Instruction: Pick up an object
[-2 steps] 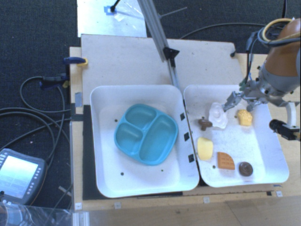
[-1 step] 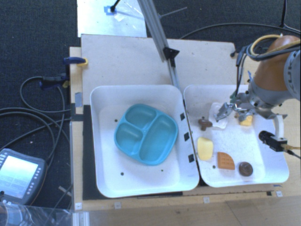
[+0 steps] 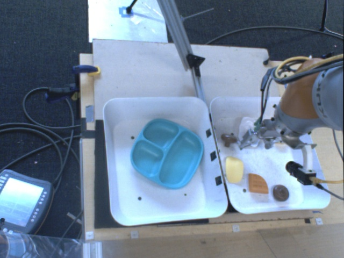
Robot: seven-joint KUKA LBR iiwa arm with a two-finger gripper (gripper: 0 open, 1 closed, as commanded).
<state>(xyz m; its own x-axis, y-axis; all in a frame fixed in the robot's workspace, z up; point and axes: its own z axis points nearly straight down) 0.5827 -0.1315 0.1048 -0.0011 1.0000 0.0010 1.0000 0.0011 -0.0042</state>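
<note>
Jaws: low over the upper part of the right bin (image 3: 322,200), at about (image 3: 248,139); whether they are spread or pressed together cannot be told.
Arm (image 3: 309,98): reaches in from the right, wrist bent down, seemingly to work among the small things.
Candidates: yellow block (image 3: 234,170), orange piece (image 3: 258,184), brown disc (image 3: 280,192), lying apart, easing a grasp.
Left bin (image 3: 115,198): holds a blue divided plate (image 3: 167,152).

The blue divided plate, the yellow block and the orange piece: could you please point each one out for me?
blue divided plate (image 3: 167,153): camera view, on its central ridge.
yellow block (image 3: 234,169): camera view, middle of its top face.
orange piece (image 3: 258,184): camera view, middle of its top face.
</note>
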